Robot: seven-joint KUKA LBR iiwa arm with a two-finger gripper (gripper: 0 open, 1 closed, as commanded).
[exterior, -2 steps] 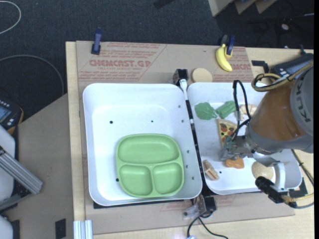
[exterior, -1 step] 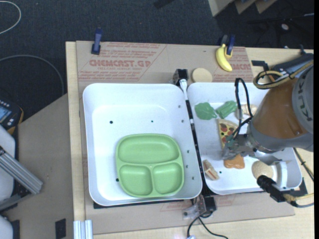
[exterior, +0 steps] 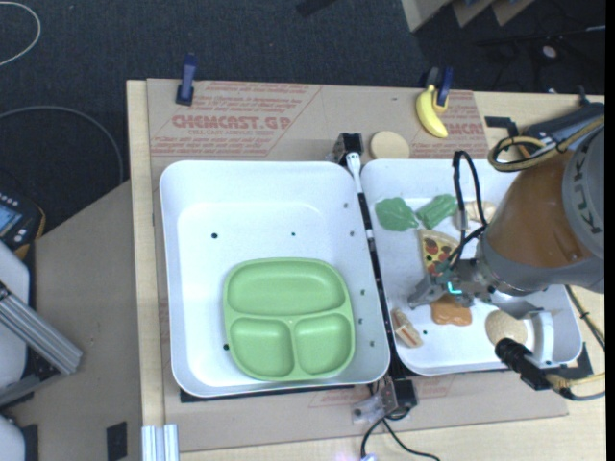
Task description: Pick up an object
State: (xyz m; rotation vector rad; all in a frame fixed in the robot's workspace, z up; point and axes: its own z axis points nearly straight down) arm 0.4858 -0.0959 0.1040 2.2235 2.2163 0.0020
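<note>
In the right bin (exterior: 567, 349) under me lie several small toy foods. Two green leafy pieces (exterior: 415, 211) sit side by side near its far wall. Just nearer than them lies a pizza slice (exterior: 437, 250), flat, its point toward the bench's near edge. An orange-brown piece (exterior: 452, 314) lies flat near the bin's middle. A small hot-dog-like piece (exterior: 406, 331) rests by the near left corner, and a pale round piece (exterior: 502, 327) lies to the right.

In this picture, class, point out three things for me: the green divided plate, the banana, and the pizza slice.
green divided plate (exterior: 285, 286): camera view, on the wide upper compartment.
banana (exterior: 430, 114): camera view, on the middle of its yellow curve.
pizza slice (exterior: 437, 250): camera view, on its topped face.
</note>
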